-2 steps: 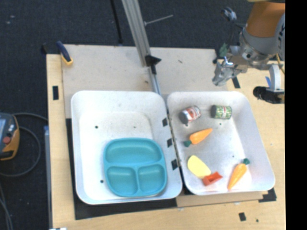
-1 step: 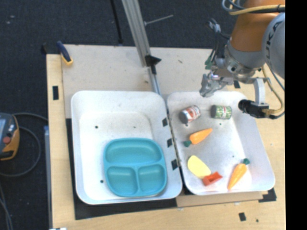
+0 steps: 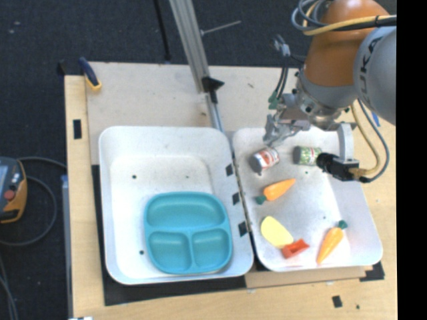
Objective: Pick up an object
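I see a sectioned tray (image 3: 189, 233) in the left bin (image 3: 117, 179), two cans (image 3: 265, 159) at the right bin's (image 3: 363, 225) rear, carrots (image 3: 278, 189) nearer me, gripper (image 3: 275, 133) seemingly just behind one can

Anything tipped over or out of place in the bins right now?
Nothing spilled or damaged. The two small cans in the right bin lie on their sides rather than upright; the teal tray sits flat in the left bin.

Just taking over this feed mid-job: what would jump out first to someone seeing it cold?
The grey arm with its orange band looms over the right bin's far end, its gripper hanging just above a small can lying on its side. A turquoise divided tray sits in the left bin. Two toy carrots and a yellow piece are scattered in the right bin.
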`<state>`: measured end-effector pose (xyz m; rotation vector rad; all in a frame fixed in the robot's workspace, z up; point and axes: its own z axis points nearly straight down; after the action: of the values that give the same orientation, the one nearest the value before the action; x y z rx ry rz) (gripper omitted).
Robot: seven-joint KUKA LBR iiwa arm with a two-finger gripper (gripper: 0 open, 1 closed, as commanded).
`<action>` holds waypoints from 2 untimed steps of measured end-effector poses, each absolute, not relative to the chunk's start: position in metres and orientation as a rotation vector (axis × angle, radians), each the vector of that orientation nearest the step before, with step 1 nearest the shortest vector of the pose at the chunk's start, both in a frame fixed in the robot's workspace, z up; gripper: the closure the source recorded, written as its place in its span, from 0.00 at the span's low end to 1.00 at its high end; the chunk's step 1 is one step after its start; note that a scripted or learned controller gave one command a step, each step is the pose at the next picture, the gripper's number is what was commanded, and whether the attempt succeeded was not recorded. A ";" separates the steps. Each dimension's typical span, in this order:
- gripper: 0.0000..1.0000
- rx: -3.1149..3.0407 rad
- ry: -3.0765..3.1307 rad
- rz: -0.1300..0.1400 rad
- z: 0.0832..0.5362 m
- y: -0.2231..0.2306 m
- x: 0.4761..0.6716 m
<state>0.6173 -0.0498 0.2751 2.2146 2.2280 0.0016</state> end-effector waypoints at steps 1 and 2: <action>1.00 2.215 2.230 0.002 0.278 -0.007 0.588; 1.00 2.217 2.227 -0.002 0.256 0.029 0.559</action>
<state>0.5589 0.0290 0.2564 2.2169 2.2274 -0.0022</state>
